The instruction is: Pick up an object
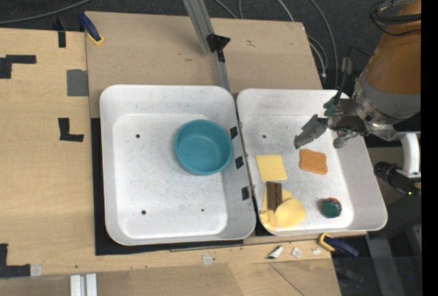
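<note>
Orange toast-like piece lies flat on the floor of the right bin, just below the gripper as the camera sees it. The gripper hangs over the upper right part of that bin, its two dark fingers spread apart with bare white floor showing between them. Nothing sits between the fingers, and whether their tips touch the bin floor cannot be told from this slanted view. The grey arm, with its orange band, reaches in from the right behind the gripper.

Down and to the left of the gripper, near the orange piece, lies a yellow square slice. Further below it, a brown bar rests partly on a yellow rounded lump near the bin's front edge. A small dark green ball sits well below the gripper, near the front right corner, apart from the others.

Far to the gripper's left, in the left bin, a teal bowl stands upright, well apart from everything in the right bin.
</note>
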Available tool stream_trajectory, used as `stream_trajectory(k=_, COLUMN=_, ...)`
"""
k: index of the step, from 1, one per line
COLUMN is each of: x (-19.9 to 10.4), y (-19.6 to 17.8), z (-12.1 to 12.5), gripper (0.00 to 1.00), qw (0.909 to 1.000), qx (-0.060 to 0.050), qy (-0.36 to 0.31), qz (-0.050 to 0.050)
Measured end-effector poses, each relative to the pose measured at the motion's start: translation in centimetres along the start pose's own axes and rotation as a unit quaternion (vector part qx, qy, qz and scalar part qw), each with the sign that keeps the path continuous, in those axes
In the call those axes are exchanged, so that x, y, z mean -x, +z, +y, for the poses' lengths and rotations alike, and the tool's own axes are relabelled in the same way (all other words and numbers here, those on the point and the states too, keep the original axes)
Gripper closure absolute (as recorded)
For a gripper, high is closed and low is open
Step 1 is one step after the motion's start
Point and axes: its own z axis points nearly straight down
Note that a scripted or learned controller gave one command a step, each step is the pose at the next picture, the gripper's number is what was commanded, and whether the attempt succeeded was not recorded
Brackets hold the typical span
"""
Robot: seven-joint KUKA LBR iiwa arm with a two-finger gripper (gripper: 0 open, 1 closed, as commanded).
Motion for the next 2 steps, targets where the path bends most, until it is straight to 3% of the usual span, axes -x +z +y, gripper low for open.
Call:
stream_trajectory(k=1, x=0.0, y=0.0, z=0.0, gripper=0.00, qw=1.0000, qx=0.000, qy=0.000, qz=0.000)
stream_trajectory(k=2, x=-0.5, y=4.4, z=-0.1, gripper=0.00, qw=1.0000, qx=-0.002, qy=0.001, qz=0.000)
